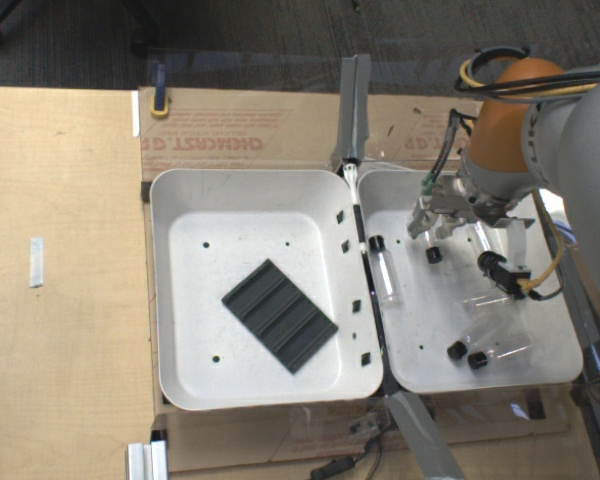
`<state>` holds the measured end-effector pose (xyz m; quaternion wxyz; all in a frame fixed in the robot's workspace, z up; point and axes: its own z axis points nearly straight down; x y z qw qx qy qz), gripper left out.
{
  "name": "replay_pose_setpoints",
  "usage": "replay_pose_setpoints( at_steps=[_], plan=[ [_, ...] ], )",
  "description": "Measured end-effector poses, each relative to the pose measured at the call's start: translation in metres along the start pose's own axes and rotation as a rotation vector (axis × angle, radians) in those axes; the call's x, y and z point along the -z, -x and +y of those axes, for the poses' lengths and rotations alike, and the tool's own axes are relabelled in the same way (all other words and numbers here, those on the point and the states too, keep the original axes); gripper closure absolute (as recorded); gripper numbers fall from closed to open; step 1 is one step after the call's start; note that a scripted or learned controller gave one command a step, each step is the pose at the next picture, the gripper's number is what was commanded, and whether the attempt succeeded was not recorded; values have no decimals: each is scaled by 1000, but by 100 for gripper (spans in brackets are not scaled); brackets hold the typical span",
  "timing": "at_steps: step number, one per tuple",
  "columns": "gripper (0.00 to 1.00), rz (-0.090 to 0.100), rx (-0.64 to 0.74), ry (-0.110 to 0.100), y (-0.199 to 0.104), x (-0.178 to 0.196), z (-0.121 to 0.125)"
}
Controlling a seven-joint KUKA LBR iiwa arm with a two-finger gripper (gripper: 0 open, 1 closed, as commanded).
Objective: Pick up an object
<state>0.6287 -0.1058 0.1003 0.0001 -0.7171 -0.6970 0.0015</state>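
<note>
Near edge: a grey strut [425, 440] is seen slanting below the joint of the two bins, on brown cardboard.
Right bin [550, 363]: it is set on the table to the right of the left bin, rim against rim.
Vials: two clear vials with black caps [467, 353] are seen near the front of the right bin, lying close together; a third clear vial [382, 268] lies along the bin's left wall, black cap toward the far side.
Small black piece [434, 255]: it lies on the right bin's floor, just below the gripper and apart from it.
Left bin [165, 298]: one thing is held in it.
Dark slab [279, 315]: a ribbed, dark grey rectangle is laid flat near the middle of the left bin, turned at a slant, well apart from the gripper.
Gripper [432, 223]: it is lowered over the far part of the right bin, tilted toward the left.
Fingers: nothing is seen between them; whether they are wide or narrow cannot be told.
Arm [570, 138]: grey with an orange band, it is reached in from the right, with cables looped beside the wrist.
Table [50, 268]: pale wood is seen left of the bins, with a small white strip [36, 263] on it.
Far edge: printed cardboard [220, 133] lies behind the bins, and dark carpet beyond.
</note>
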Motion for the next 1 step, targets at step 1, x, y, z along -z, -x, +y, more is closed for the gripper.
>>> replay_pose_setpoints(
  at_steps=[1],
  plan=[
    [100,0,7,1,-59,108,3]
  ],
)
